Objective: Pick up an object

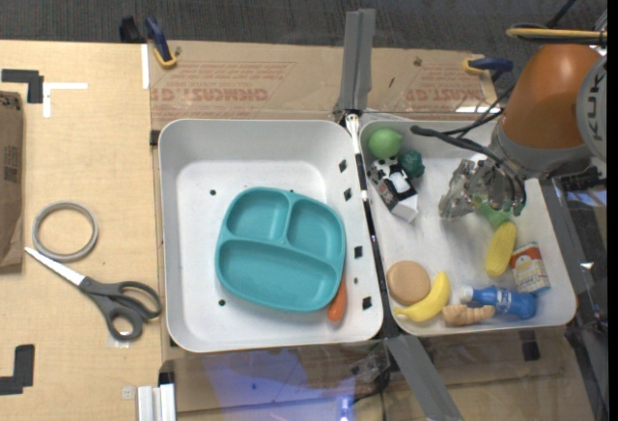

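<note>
Gripper sits low in the right bin, just above the yellow corn cob; whether it grips anything I cannot tell. Nothing looks lifted, so the pick remains.

The gripper is a blurred grey tangle — whether its jaws are apart or closed cannot be told. It hides most of a green object beneath it. The carrot is half tucked under the teal plate. A brown bag is cut off by the left edge.
</note>
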`<state>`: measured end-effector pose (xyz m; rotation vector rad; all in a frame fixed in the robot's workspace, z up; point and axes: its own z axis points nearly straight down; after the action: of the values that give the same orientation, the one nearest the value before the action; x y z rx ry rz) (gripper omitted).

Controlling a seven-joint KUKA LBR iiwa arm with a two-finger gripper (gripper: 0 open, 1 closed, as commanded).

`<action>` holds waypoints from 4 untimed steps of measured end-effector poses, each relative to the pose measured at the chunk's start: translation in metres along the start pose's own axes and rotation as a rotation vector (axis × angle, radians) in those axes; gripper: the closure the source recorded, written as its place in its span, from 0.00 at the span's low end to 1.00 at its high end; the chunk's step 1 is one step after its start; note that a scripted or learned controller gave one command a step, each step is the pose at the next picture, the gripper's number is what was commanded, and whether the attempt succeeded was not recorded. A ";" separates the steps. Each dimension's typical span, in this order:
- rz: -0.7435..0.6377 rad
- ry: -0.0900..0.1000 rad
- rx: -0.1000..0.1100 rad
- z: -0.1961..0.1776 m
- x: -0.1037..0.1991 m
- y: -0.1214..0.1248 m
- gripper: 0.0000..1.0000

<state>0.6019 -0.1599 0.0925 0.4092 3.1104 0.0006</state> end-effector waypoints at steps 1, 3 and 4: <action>-0.078 0.002 0.001 0.000 0.037 -0.036 0.00; -0.051 0.003 0.000 0.000 0.095 -0.029 0.00; -0.052 -0.001 0.001 -0.009 0.093 -0.028 1.00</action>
<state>0.5044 -0.1631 0.1015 0.3277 3.1191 -0.0008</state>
